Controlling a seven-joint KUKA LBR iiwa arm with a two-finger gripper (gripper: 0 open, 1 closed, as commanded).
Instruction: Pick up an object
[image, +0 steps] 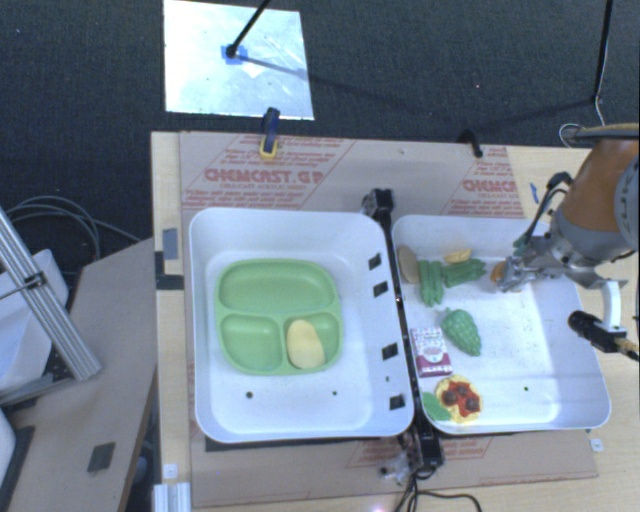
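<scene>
Grey gripper (512, 275) low over right bin (575, 395), near its far edge; whether clenched or released, we cannot tell. Nearest target, we judge: green vegetable (462, 272), just left of the tip, long axis running left-right toward it. Green bumpy piece (462, 331) lies nearer us. Left bin holds green tray (275, 290) with yellow piece (305, 343).

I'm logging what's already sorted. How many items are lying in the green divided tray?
1. A pale yellow item lies in the lower right compartment of the green tray in the left bin.
</scene>
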